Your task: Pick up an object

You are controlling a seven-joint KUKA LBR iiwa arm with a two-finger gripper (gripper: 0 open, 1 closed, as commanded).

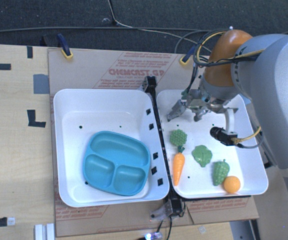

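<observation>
The grey arm [264, 79] came in from the right side and bent downward, with its orange band [223, 54] sitting above the wrist. The gripper [186, 111] hung low, pointing to the lower left. Its two fingers [175, 113] were spread apart from each other, and nothing was held between them.

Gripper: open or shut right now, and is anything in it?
Open. The gripper hangs over the back of the right bin, its two fingers splayed apart with bare white bin floor between them and nothing held.
</observation>
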